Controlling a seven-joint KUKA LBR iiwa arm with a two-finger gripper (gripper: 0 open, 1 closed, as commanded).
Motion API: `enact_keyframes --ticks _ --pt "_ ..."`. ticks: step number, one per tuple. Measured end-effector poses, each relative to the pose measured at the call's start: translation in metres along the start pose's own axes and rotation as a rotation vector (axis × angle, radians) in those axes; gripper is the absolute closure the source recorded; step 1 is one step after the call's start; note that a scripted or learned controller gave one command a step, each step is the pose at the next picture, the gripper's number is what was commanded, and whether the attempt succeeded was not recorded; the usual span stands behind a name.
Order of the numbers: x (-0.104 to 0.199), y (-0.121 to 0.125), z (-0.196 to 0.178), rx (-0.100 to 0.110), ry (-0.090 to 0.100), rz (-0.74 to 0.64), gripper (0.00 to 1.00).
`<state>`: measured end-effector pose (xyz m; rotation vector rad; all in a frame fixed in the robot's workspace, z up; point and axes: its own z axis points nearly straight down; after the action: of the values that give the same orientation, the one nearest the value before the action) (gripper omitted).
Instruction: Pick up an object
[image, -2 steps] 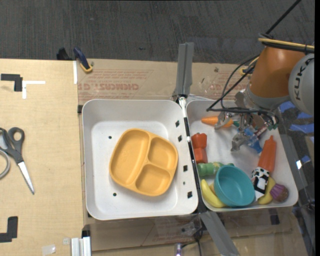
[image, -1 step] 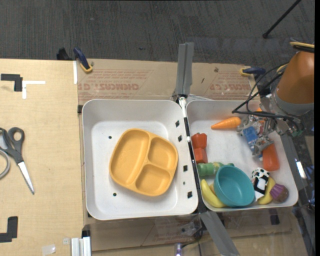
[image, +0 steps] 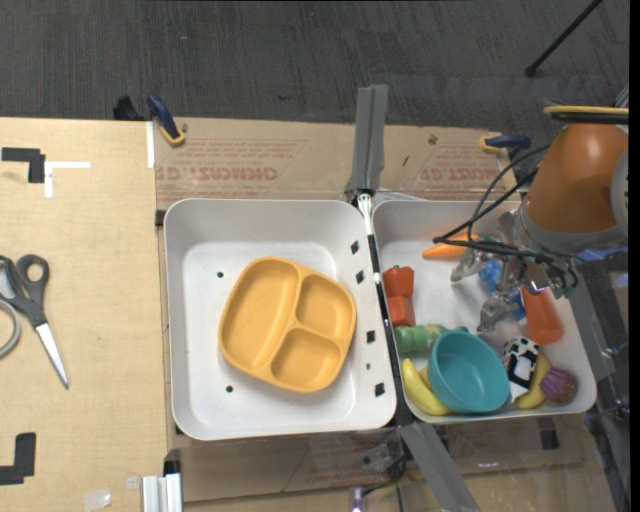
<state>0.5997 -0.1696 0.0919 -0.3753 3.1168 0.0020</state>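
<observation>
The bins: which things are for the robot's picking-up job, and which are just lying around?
For the job:
pincer
teal bowl
banana
carrot
orange block
right bin

Just lying about:
scissors
yellow divided plate in the left bin
blue clamp

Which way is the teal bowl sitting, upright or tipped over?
Upright: the teal bowl in the right bin shows its open mouth and inner floor to the camera, with nothing visible inside.

You see two bins side by side. In the left bin (image: 190, 330) lies a divided plate (image: 288, 324). In the right bin (image: 440, 225) a bowl (image: 470, 373) sits at the front, with a banana (image: 420, 388) touching its left.
</observation>
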Motion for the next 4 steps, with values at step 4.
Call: enact_keyframes --ticks 4 --pt "-0.058 0.06 0.001 0.004 0.0 1.075 1.0"
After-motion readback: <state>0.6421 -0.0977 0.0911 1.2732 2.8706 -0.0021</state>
